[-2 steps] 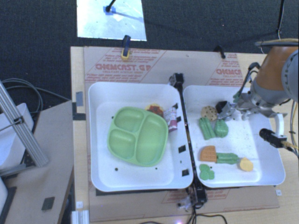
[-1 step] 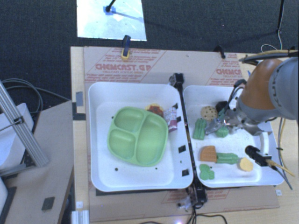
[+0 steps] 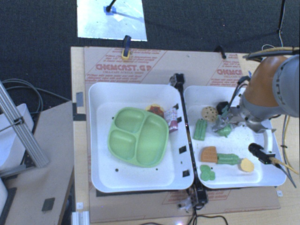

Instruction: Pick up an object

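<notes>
The gripper (image 3: 223, 124) sits low in the right bin (image 3: 269, 170) at a small green piece (image 3: 224, 131) beside the cookie (image 3: 208, 112) — its state I cannot tell — so a good pick means closing squarely, then lifting straight up, clear of the green block (image 3: 200, 129).

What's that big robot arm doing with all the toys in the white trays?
The grey and orange robot arm reaches in from the right over the right white bin, trying to pick something up. Its pincer is low among the toys, right by a small green toy piece, between the speckled round cookie and the green ridged block. I can't tell whether it has hold of anything. The left white bin holds a light green divided plate.
</notes>
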Robot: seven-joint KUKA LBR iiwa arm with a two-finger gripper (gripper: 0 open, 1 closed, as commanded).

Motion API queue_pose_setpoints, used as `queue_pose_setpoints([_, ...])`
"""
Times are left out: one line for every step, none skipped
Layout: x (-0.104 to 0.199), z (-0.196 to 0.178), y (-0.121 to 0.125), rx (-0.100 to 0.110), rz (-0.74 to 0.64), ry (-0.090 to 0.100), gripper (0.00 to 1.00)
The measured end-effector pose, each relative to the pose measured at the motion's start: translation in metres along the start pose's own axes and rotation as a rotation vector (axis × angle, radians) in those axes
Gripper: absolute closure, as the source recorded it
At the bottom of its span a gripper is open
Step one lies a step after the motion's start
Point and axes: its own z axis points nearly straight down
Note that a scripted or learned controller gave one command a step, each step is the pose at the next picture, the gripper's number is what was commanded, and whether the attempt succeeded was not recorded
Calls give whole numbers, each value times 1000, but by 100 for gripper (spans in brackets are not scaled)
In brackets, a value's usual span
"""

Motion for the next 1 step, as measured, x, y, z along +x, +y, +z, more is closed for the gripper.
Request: queue_pose_setpoints([106, -95, -14, -5, -11, 6, 100])
